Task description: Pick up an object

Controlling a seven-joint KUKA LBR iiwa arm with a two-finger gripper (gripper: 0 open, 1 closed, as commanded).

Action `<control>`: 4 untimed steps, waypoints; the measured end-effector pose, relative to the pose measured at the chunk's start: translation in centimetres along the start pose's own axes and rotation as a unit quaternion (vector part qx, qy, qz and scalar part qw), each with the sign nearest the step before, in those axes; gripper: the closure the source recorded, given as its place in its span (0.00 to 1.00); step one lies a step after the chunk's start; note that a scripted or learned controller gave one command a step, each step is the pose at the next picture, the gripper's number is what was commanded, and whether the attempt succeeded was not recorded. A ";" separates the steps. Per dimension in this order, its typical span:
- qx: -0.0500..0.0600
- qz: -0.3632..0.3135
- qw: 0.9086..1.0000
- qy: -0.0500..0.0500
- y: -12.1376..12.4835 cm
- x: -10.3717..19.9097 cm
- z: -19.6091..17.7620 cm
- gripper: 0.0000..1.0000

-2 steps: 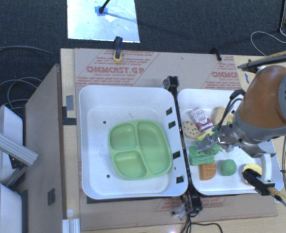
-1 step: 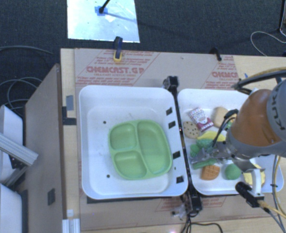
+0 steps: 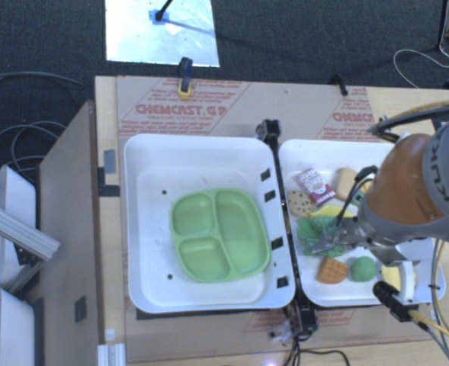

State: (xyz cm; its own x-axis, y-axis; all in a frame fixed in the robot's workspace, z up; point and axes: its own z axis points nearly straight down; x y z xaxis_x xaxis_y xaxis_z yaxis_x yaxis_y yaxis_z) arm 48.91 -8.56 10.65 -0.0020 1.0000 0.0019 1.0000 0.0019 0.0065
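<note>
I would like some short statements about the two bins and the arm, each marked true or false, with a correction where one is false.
1. The green divided tray lies in the left bin. True.
2. The tray has three compartments. True.
3. The waffle-shaped toy lies in the left bin. False: it lies in the right bin, near its front edge.
4. The arm reaches over the left bin. False: it is above the right bin, with the gripper low among the toys.
5. A cookie lies in the right bin beside the divider between the bins. True.
6. The green ball sits on the tray. False: it lies in the right bin, next to the waffle-shaped toy.
</note>
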 end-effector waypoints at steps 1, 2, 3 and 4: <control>-0.003 -0.006 1.000 0.001 4.1 9.6 -8.2 1.00; 0.002 0.000 1.000 -0.001 3.8 8.9 -7.7 0.00; 0.002 0.004 1.000 -0.003 3.8 0.7 -7.8 0.00; 0.005 0.004 1.000 -0.003 6.3 -9.9 2.3 0.00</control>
State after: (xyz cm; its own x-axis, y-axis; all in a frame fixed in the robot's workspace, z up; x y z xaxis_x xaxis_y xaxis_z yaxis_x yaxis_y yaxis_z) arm 55.23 -18.42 8.39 0.0069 1.0000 -0.0049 1.0000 -0.0069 -0.0029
